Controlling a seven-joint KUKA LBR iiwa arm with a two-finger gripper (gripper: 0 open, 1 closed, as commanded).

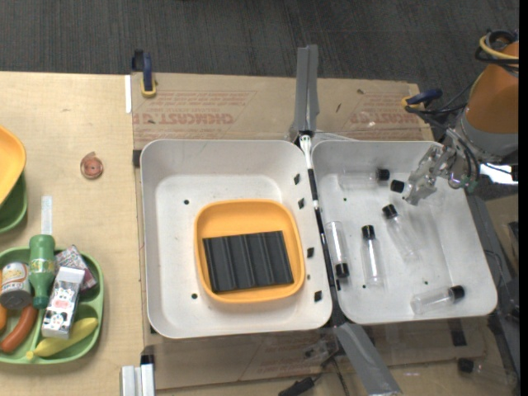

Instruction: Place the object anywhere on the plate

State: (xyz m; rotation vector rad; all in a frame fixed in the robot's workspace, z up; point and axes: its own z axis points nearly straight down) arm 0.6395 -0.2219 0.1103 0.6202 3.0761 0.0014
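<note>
While the arm leans in from the right, things stand so:
Plate (247, 211): orange, sitting mid left bin (165, 221).
Black ridged slab (247, 262): lying flat on the plate.
Vials (371, 254): clear, black-capped, scattered in the bin (483, 262) right of the plate.
Gripper (419, 186): well right of the plate, above the vials; whether clenched or released, I cannot tell.

Grey arm (495, 106) reaching in from right, wrist angled down-left
</note>
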